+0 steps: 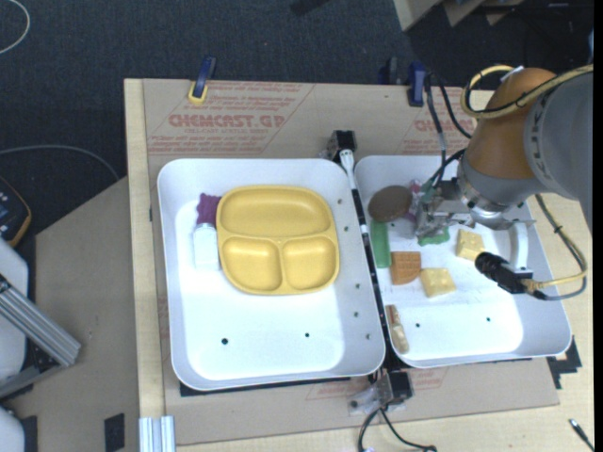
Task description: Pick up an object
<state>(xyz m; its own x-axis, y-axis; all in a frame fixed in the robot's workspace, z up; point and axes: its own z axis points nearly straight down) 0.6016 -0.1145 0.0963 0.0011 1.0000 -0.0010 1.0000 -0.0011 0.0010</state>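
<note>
Arm: the grey arm (556,130) with its orange band (504,125) reaches in from the right and hangs over the back of the right bin.
Gripper: the gripper (431,217) sits low over the right bin's back left part, right by the green piece; whether the claw is open, closed or gripping anything cannot be told from here.
Right bin: the white right bin (528,337) carries the small objects on offer.
Objects near the gripper: a brown round disc (387,202) lies just left of the gripper, and a small green piece (435,236) shows right under it.
Other objects: a green stick (379,244) lies along the bin's left wall, a tan-orange block (406,267) sits beside it, and two pale yellow chunks, one (437,282) in the middle and one (469,244) further back, lie nearby.
Front left corner: a slim brown piece (397,329) rests against the left wall.
Left bin: the white left bin (273,347) holds a yellow divided plate (278,236), with a purple item (206,207) and a white bottle (204,248) tucked against the plate's left side.
Bench: both bins sit side by side on the cardboard-covered bench (151,139).
</note>
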